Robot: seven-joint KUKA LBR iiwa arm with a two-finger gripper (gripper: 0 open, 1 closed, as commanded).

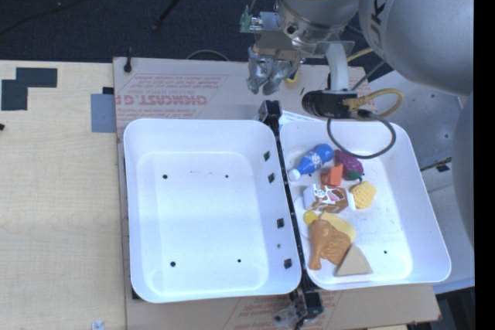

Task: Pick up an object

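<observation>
Grey arm (418,4) hangs over the bench's far edge, above two white bins. Left bin (147,143) lies beside right bin (406,166), which holds toys: chicken leg (327,243), bread wedge (354,263), blue bottle (313,160), corn (362,195). Gripper (267,81) grasps nothing; whether its fingers are parted cannot be told.

the scene was brightly and evenly lit from above. the two white bins (201,205) came close to washing out, with faint grey shading along their inner walls. soft shadows lay beneath the toys in the right bin. the floor at the top stayed dark and murky. the arm (418,4), close to the lens, looked slightly soft, with a pale sheen on its grey shell. fine detail was grainy throughout.
</observation>
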